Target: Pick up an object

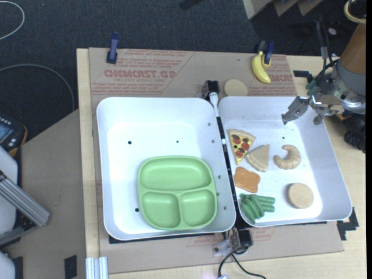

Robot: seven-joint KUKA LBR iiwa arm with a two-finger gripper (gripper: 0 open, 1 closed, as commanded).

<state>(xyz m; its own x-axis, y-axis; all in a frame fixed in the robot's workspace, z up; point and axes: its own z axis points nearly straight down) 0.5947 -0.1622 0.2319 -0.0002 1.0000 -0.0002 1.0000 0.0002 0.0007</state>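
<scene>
The right bin holds several toy foods: a pizza slice, a tan wedge, a croissant, an orange piece, green beans and a round biscuit. My gripper hangs over the far right part of this bin, above and behind the croissant. Its two fingers are spread apart and open, with nothing between them.
The left bin holds a green divided plate. A toy banana and a beige disc lie on the cardboard behind the bins. Clamps sit along the board's far edge.
</scene>
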